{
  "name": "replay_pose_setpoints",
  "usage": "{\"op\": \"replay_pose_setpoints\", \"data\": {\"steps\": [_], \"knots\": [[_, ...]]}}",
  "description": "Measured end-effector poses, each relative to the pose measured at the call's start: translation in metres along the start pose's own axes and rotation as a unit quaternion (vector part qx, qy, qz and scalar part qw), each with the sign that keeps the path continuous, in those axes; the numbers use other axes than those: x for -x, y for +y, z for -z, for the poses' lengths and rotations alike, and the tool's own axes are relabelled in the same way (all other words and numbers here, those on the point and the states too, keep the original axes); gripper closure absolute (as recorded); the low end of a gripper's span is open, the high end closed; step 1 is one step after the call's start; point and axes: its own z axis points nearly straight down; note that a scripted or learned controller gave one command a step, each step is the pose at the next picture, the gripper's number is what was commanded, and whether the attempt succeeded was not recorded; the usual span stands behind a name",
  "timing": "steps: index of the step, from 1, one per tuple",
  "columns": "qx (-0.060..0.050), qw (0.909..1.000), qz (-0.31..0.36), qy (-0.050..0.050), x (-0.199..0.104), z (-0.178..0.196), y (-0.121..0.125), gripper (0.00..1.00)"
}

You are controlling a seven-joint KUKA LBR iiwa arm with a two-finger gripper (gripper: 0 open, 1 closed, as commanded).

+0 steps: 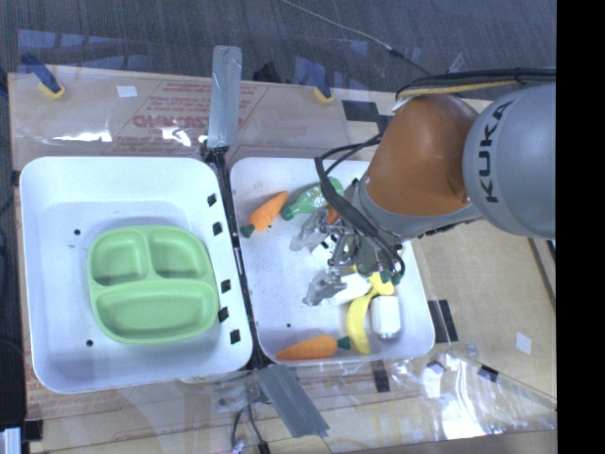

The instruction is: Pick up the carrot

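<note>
Two carrots lie in the right bin (284, 282). One carrot (267, 212) rests near the bin's upper left corner, its tip pointing up and right. The other carrot (309, 348) lies flat along the front wall. My gripper (310, 267) hangs over the middle of the bin, between the two carrots and touching neither. Its fingers (304, 237) stand apart, open, with only white bin floor between them. The orange wrist band and grey arm hide the bin's right part.
A green leafy toy (310, 200) lies just right of the upper carrot, partly under the wrist. A yellow banana (356, 321) and a white object (386, 316) sit at the front right. The left bin (47, 253) holds a green divided plate (151, 284).
</note>
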Motion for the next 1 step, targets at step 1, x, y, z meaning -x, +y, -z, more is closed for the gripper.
{"op": "replay_pose_setpoints", "data": {"steps": [1], "knots": [[0.0, 0.9951, -0.099, 0.0, 0.0486, -0.1062, -0.0015, 0.0]]}}
